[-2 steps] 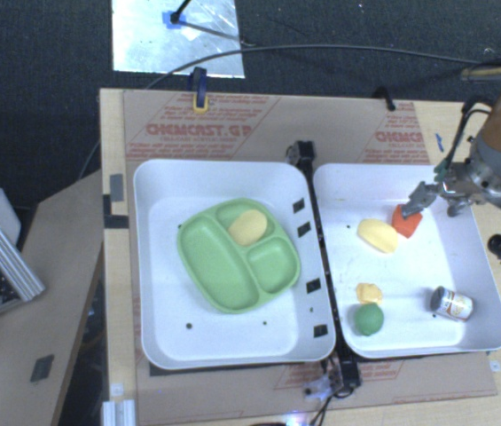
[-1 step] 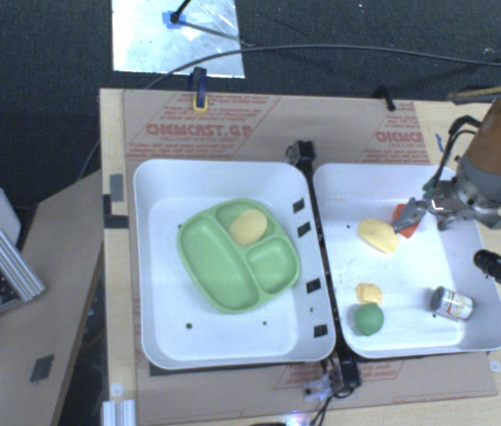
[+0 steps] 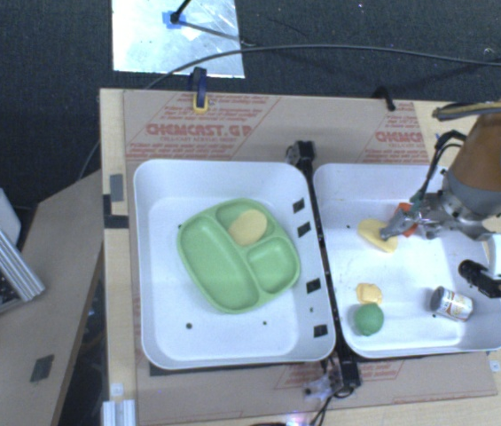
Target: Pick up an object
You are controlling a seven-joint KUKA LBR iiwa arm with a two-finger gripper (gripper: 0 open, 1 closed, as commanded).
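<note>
1. The arm (image 3: 489, 162) is being reached in from the right, grey with an orange band above the wrist; it is being held over the upper right part of the right bin (image 3: 343, 193).
2. The gripper (image 3: 395, 229) is being pointed leftward and down toward a pale yellow piece (image 3: 376, 235); its tip is seen touching or just above the right edge of that piece; whether the piece is being gripped cannot be told, and the pictures are not making clear how the gripper is set.
3. Below the gripper and slightly to its left, a small yellow block (image 3: 369, 293) is lying on the bin floor; just beneath that block a green ball (image 3: 369, 319) is resting, touching or nearly touching it.
4. Below and to the right of the gripper, a small can (image 3: 452, 303) is lying on its side near the right wall of the same bin; a black part of the arm is hanging just above it.
5. Well to the left of the gripper, across the divide between the bins, the left bin (image 3: 157, 238) is bearing a green divided tray (image 3: 223, 269); a yellow rounded thing (image 3: 249, 227) is sitting in the tray's upper compartment.
6. Both bins are being borne by a brown board (image 3: 232, 122) with red lettering.
</note>
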